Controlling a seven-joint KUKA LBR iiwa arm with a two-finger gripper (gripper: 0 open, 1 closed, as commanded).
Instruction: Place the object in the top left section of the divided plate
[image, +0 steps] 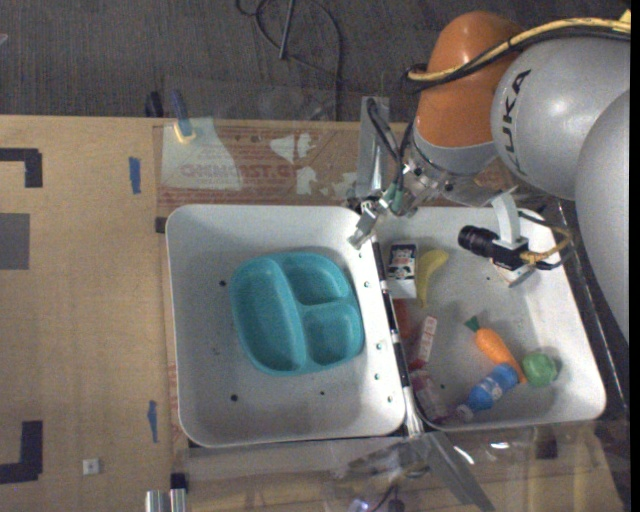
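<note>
Presently the gripper, finger state impossible to tell, hovers at the plate's two o'clock with the object unidentified among items in the right bin; a sound pick precedes carrying toward the divided plate.

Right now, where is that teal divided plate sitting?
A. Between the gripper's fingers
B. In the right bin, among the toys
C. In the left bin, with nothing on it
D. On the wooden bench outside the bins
C: the teal divided plate lies in the left bin, its sections bare, while the banana and carrot lie in the right bin.
</note>
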